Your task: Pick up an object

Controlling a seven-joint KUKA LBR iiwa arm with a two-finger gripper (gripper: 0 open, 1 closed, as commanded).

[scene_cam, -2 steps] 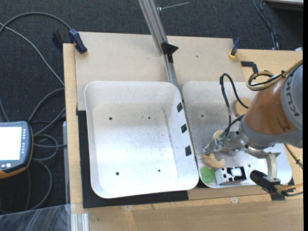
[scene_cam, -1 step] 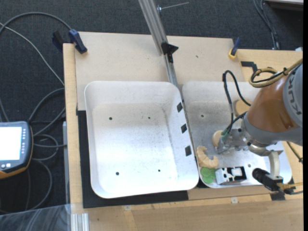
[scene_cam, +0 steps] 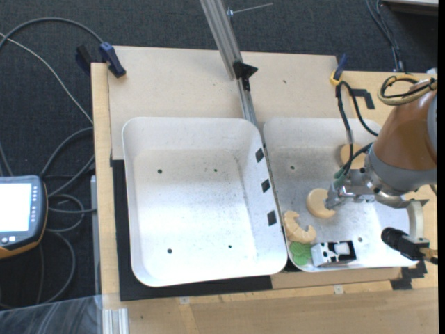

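White bins: two shallow speckled trays, left bin (scene_cam: pixel 188 200) and right bin (scene_cam: pixel 299 141).
Right bin contents: tan curved piece (scene_cam: pixel 320 204), tan knobbly piece (scene_cam: pixel 297 226), green piece (scene_cam: pixel 300 253), black-and-white box (scene_cam: pixel 334 252) at the near edge; writing unreadable.
Gripper (scene_cam: pixel 338 195): metal, touching the tan curved piece; finger state cannot be told.

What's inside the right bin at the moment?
The right bin holds a tan curved piece at the hand, another, a green item, a black-and-white box. The arm covers whatever lies beneath it.
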